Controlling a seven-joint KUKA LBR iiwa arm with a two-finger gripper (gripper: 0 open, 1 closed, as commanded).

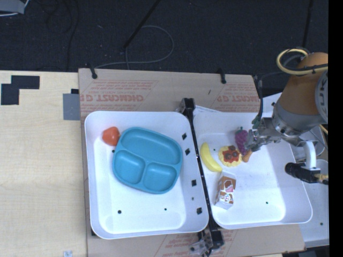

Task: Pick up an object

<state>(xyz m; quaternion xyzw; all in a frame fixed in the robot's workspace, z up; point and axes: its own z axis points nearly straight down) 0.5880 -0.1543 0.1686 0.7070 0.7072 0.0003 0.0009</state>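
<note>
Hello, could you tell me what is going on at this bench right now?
A robot arm reaches in from the right, its gripper low over the right bin, beside purple grapes and a small pizza. A banana and carton lie nearby. The left bin holds a blue tray and tomato.

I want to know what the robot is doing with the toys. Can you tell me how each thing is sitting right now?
gripper: low in the right bin, at the purple grapes
purple grapes: beside the gripper, not visibly held
pizza toy: lying flat, right bin
banana: lying flat, near the divider
small carton: on its side, right bin
blue plate: flat in the left bin, its compartments bare
red tomato: next to the plate
</note>
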